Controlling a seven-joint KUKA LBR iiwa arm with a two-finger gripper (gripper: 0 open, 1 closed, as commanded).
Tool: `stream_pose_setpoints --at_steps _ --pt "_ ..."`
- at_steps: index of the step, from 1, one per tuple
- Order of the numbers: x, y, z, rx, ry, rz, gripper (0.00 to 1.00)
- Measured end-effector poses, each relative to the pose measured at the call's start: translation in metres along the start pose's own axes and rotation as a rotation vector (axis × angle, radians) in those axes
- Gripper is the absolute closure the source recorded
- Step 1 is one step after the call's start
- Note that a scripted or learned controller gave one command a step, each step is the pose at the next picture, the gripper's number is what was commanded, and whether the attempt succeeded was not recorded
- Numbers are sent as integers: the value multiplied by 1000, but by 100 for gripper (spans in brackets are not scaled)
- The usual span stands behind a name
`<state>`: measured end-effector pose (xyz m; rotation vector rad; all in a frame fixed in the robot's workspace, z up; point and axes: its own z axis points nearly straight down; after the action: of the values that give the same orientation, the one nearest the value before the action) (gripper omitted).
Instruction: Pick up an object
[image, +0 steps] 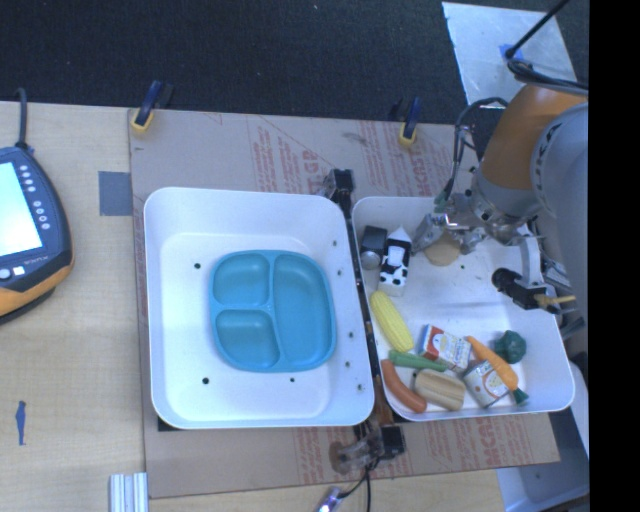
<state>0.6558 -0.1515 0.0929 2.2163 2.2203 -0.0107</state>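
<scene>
While the claw (447, 232) hangs over the tan ball (442, 252) at the right bin's (560, 395) 12 o'clock, jaw state unreadable; we judge it light, smooth, likely to roll: pinch across its middle.

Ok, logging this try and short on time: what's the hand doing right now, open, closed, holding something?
Hand: low in the right bin, at a small tan object; open or closed cannot be told.

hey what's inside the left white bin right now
The left bin holds a blue divided plate lying flat near its middle, all three compartments showing bare. Bare white floor with a few dark dots surrounds the plate. Whatever lies under the plate is covered.
</scene>
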Motion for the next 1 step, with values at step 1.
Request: stream_pose_setpoints --at_steps 1 --pt "-30 0 1 -1 8 0 0"
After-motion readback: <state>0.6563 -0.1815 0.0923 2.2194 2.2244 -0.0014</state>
